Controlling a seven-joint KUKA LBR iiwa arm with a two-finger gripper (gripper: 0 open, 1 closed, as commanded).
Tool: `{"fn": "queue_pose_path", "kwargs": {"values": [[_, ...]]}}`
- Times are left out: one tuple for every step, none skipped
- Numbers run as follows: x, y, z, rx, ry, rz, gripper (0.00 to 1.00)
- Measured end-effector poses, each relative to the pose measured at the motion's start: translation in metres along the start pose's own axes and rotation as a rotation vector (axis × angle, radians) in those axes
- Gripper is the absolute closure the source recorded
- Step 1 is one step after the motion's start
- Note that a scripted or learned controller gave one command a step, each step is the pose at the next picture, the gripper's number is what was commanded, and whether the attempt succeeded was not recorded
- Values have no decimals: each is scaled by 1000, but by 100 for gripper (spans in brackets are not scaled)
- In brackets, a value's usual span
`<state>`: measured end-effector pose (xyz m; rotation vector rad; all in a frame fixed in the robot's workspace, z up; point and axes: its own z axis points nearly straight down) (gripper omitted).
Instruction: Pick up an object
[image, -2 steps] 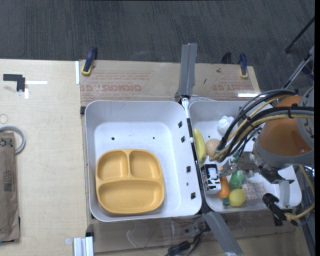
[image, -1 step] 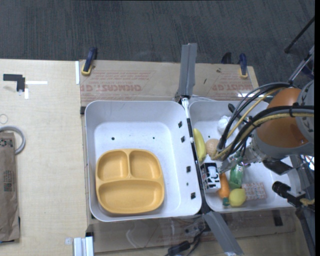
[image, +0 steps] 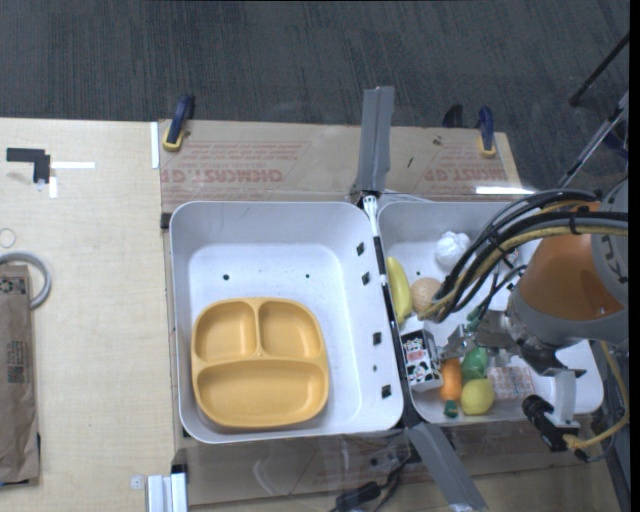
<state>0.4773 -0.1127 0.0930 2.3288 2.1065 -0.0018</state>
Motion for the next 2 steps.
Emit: {"fn": "queue_pose_path", "kwargs": {"values": [[0,2,-11,-4,1,1,100],[8,90,-95,2,-1,30,100]]}}
